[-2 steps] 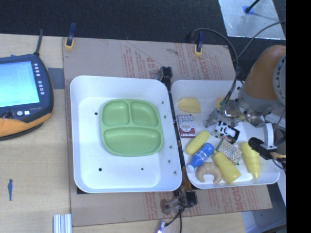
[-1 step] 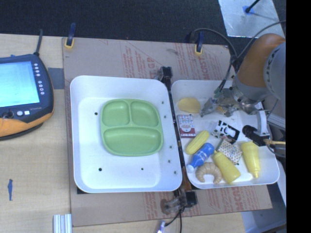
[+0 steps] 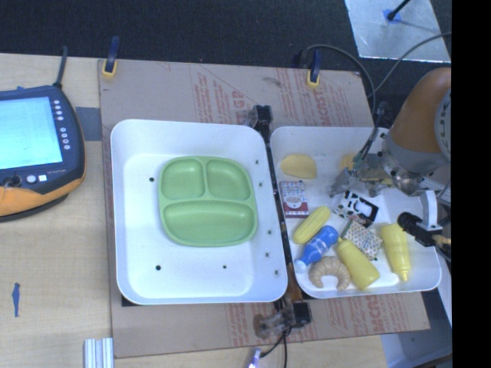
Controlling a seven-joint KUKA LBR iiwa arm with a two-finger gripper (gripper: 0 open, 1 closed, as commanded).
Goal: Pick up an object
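Gripper [image 3: 357, 205], finger state indeterminate, poised above the checkered packet [image 3: 363, 238] in the right bin [image 3: 326, 136]. The packet, beside the corn [image 3: 311, 224], looks light and pliable; likely best pinched across its middle.

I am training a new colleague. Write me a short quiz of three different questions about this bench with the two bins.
1. True or false: the green plate lies in the left bin.
2. Which thing lies nearest the front edge of the right bin?
A. the croissant
B. the small red carton
C. the tablet
3. Fill in: the blue bottle lies between the corn cob and the ____.

Key
1. True.
2. A.
3. Croissant.
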